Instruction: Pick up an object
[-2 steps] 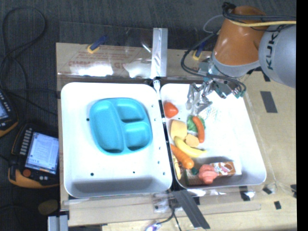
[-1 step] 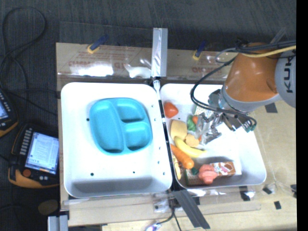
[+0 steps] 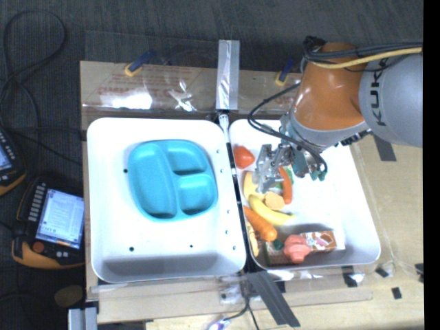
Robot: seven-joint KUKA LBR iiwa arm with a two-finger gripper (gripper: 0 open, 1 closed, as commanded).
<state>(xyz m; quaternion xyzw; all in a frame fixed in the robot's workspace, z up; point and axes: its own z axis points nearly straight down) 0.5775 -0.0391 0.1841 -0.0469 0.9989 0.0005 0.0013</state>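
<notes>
The right bin [image 3: 357, 205] holds a heap of toy food along its left side: a red tomato [image 3: 243, 157], a yellow banana [image 3: 269, 212], an orange carrot [image 3: 260, 224] and a pink-and-red packet [image 3: 306, 243]. My gripper [image 3: 269, 172] hangs over the heap, just right of the tomato and above the banana. An orange piece [image 3: 285, 184] lies right beside its fingers. Whether anything sits between the fingers is hidden by the gripper body.
The left bin [image 3: 110, 246] carries a blue divided tray [image 3: 172, 177]. A metal strip [image 3: 228, 74] stands at the back between the bins. A handheld pendant [image 3: 48, 222] lies off the bench to the left. The right half of the right bin is bare white.
</notes>
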